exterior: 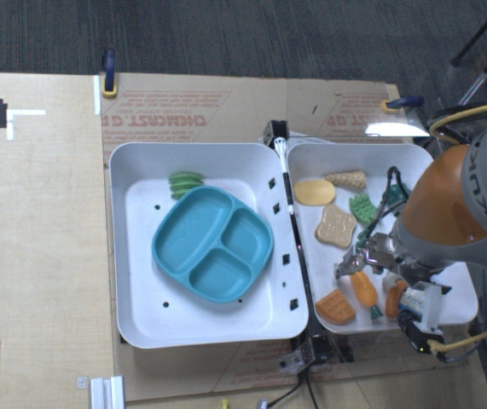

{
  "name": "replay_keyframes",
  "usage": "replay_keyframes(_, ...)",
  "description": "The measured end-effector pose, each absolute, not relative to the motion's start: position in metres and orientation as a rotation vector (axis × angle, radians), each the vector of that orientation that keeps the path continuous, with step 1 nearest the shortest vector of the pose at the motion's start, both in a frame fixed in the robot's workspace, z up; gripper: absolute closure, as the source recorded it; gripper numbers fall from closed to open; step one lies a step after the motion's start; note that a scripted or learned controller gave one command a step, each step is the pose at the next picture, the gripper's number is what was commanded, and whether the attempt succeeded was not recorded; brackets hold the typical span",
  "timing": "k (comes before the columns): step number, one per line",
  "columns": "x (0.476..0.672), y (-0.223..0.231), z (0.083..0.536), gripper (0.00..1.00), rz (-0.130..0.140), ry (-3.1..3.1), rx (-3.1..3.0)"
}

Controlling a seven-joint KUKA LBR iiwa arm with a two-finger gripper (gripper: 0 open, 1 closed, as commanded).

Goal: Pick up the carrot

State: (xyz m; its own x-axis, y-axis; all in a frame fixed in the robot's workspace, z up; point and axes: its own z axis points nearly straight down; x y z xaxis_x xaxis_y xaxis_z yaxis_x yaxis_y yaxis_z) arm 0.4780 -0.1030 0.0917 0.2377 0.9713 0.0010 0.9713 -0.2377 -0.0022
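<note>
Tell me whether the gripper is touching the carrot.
Cannot tell. In the camera view the gripper sits right at the carrot's upper end, but neither contact nor gap shows plainly.

The arm [448,203] covers the right bin's [311,254] right wall and near-right corner. The end effector [364,261] hangs over the carrot [363,289], hiding its upper end; whether its fingers touch the carrot cannot be told. A small orange piece [394,297] near the bin's front edge is half hidden by the wrist. The green toy [186,182] at the left bin's [132,313] rear edge is partly tucked behind the blue plate [213,244].
</note>
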Motion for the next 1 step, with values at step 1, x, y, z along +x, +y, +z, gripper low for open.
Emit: replay_keyframes(1, 0.4794, -0.1037, 0.1, 1.0, 0.0, -1.932, -2.475)
